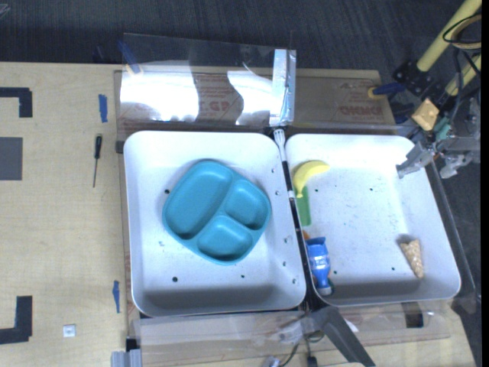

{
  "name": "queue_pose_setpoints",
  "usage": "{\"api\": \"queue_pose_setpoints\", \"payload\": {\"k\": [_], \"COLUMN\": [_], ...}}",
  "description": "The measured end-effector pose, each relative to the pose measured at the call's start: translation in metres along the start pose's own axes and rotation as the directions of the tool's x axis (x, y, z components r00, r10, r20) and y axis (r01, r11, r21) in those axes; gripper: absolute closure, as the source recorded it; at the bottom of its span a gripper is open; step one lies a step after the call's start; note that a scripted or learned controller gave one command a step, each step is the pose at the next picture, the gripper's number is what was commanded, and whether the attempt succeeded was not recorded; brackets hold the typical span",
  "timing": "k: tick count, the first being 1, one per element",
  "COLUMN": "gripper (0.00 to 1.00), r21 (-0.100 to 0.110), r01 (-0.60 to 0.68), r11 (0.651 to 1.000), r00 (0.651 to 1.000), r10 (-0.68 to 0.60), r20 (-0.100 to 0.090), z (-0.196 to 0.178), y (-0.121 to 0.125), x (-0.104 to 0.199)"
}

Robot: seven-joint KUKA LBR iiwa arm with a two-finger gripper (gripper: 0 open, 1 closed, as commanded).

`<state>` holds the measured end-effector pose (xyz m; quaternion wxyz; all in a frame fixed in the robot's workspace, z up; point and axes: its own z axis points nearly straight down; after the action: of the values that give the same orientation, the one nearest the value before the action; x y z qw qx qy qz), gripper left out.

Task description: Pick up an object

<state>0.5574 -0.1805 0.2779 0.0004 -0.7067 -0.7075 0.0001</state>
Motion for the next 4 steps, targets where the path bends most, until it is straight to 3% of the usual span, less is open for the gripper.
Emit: {"api": "queue_pose_setpoints", "payload": {"k": [1,2,3,4], "gripper": [0.0,0.0,0.0,0.0], "r21": [0.007,0.0,-0.012,-0.008], "r01": [0.036,0.561,0.242,0.353], "r11": [0.999,0.828,0.97,0.935], "r00": [0.999,0.828,0.97,0.935], "r10": [-0.036,-0.561,-0.242,-0.353], "r20": [-0.001,-0.002,-0.01,0.007], "z": [0.098,0.151,0.189,0.087], "y": [-0.06,-0.078,-0.043,-0.035], "x": [-0.003,-0.043,-0.032,-0.044]}}
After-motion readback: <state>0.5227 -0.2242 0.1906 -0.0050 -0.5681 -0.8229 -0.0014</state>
